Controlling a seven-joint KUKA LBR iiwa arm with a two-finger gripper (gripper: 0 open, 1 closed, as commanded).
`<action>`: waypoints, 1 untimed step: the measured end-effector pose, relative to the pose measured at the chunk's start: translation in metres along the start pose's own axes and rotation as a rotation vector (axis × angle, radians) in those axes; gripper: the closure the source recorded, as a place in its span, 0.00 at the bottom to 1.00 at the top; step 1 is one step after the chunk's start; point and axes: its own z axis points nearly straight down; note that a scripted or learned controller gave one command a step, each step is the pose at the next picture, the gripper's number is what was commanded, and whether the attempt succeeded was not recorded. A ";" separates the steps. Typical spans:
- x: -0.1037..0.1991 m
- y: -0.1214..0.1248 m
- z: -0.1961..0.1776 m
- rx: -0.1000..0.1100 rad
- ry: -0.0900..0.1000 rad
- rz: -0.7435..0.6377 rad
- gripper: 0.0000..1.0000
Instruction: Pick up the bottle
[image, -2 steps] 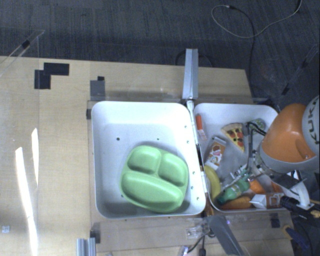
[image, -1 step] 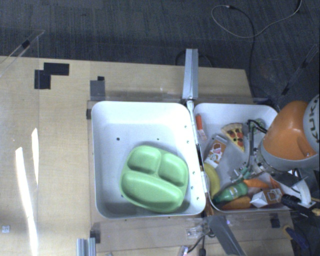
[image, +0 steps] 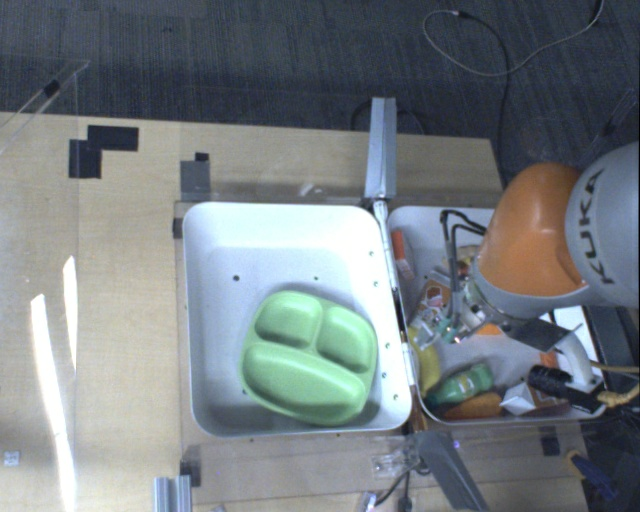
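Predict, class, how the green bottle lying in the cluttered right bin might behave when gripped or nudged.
The green bottle lies on its side, so its rounded body may roll if nudged. It looks like smooth plastic, probably light and slippery. Clutter packed around it in the right bin may shift as it lifts.

Clutter crowds the right bin (image: 432, 222); beside the green tray (image: 310, 357), the left bin (image: 250, 250) lies open.

A robotics lab: a KUKA arm (image: 560, 235) over a wooden worktop (image: 110, 330) with two white bins (image: 200, 300), cables (image: 500, 50) trailing on grey carpet (image: 250, 50).
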 end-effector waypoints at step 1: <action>0.000 0.000 0.000 0.000 0.000 0.000 0.00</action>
